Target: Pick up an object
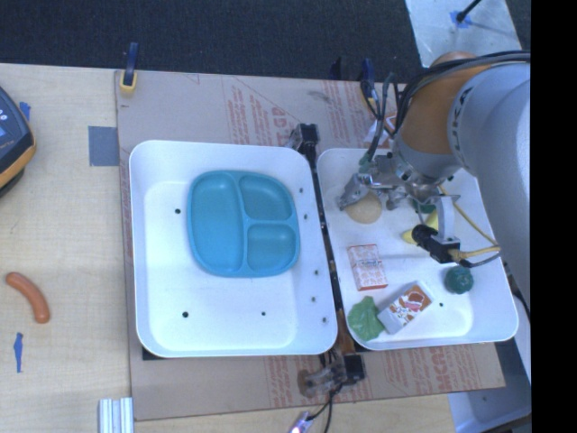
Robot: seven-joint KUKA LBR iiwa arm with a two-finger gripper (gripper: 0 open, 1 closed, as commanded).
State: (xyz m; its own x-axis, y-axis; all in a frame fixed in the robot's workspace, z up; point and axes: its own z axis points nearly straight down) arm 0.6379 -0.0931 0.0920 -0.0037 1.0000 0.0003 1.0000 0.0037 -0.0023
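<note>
the arm (469, 106) reaches over the right bin (487, 327), its gripper (374, 192) low at the bin's far left corner, right over a tan round piece (365, 211) (whether the metal tips are open or closed on it, i cannot tell). nearer in that bin lie a small card (367, 266), a green lump (363, 319), a red-and-white packet (407, 307) and a dark green ball (459, 280). the left bin (158, 323) holds a blue tray (243, 223). a sausage (29, 296) lies on the bench, well apart.
</note>
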